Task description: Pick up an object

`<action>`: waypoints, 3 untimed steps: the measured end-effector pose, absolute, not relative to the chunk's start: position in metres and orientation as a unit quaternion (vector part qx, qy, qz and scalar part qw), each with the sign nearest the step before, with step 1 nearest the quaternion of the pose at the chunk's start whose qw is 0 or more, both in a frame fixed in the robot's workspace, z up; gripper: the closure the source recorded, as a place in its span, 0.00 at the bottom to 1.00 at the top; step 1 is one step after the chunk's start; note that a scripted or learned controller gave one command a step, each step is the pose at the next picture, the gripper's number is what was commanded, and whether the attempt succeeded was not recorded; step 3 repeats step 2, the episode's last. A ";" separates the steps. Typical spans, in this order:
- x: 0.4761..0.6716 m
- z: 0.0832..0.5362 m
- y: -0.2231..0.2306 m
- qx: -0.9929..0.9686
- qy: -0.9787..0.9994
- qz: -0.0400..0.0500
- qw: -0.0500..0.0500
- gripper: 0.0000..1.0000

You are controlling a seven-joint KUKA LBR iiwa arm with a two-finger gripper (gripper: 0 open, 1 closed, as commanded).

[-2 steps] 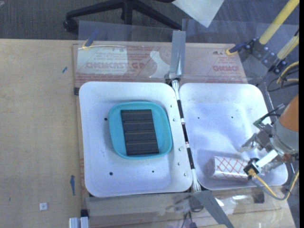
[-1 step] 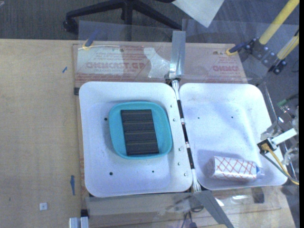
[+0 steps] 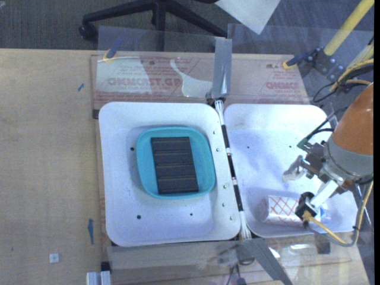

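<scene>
A white packet with a red grid pattern [image 3: 281,208] lies near the front edge of the right bin [image 3: 261,141]. In the left bin [image 3: 119,177] sits a teal square plate [image 3: 142,159] with a dark grey ribbed block [image 3: 174,165] on it. My gripper [image 3: 298,170] hangs over the right side of the right bin, just behind and to the right of the packet. Nothing shows in its grasp. The grey wrist and orange band [image 3: 358,123] hide the bin's right edge.
A raised divider with cables [image 3: 228,165] runs between the two bins. Cardboard and clear sheeting [image 3: 154,79] stand behind the bins. An office chair base [image 3: 160,10] is on the floor beyond the bench.
</scene>
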State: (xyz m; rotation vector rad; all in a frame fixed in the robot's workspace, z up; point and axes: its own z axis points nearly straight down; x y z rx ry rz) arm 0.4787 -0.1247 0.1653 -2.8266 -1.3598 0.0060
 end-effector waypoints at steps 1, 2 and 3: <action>0.479 0.174 -0.126 -0.902 -0.433 0.003 0.002 1.00; 0.480 0.281 -0.102 -0.852 -0.524 0.001 0.000 1.00; 0.480 0.281 -0.102 -0.852 -0.524 0.001 0.000 1.00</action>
